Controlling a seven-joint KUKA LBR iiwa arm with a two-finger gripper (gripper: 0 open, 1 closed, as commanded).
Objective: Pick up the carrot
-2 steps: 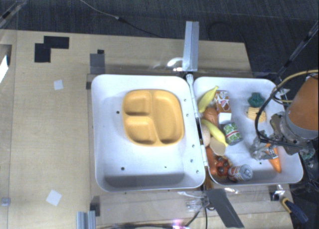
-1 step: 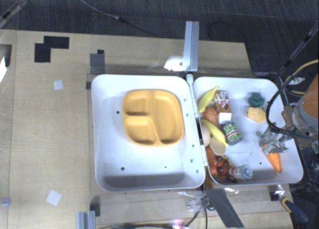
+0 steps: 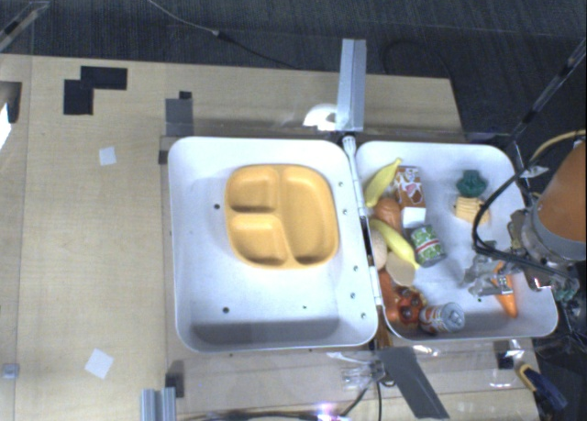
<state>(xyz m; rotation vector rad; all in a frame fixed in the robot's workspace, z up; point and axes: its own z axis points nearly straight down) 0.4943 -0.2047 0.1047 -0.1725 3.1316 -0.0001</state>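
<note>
The carrot [image 3: 507, 302] is a small orange piece lying near the front right corner of the right bin [image 3: 541, 323]. My gripper [image 3: 484, 278] hangs low over the bin floor just left of and behind the carrot, its metal tip right at the carrot's upper end. Whether it touches the carrot is unclear. The arm, with its orange band [image 3: 561, 199], comes in from the right over the bin's right wall.
The right bin's left side is crowded: two bananas [image 3: 383, 181] [image 3: 396, 243], a red-labelled can [image 3: 410, 185], a green can [image 3: 426, 247], a lying silver can [image 3: 447, 316]. A corn piece [image 3: 470, 197] lies at the back. A yellow divided plate [image 3: 280, 215] sits in the left bin [image 3: 197, 254].
</note>
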